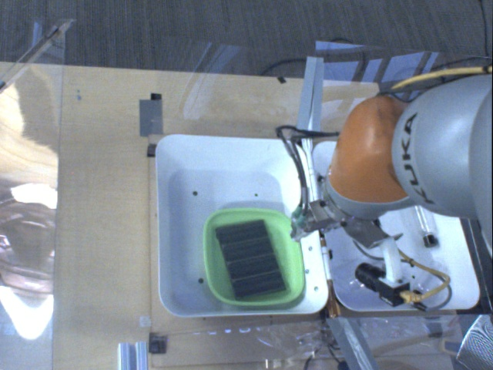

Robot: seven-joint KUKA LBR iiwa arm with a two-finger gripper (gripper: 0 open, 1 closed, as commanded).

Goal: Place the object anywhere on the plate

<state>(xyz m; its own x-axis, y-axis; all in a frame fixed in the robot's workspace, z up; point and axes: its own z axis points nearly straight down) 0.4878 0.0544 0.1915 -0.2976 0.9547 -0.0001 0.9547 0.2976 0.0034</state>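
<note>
Dark ribbed object [249, 260] lies on the green plate [214, 267] at 5 o'clock in the left bin [177, 206]. Arm [416, 156] overhangs the right bin [454, 299], masking the claw; grip state cannot be told.

The scene is viewed from a single fixed camera mounted above the pale wooden bench [92, 206], looking down at a slant. The bench's far edge and a strip of dark grey ribbed floor [192, 14] are seen toward 12 o'clock. The shallow white left bin [177, 199] is framed just below centre, while the shallow white right bin [447, 291] is cut toward 4 o'clock. The grey arm with its orange band [370, 160] looms large at 3 o'clock, near the lens.
</note>
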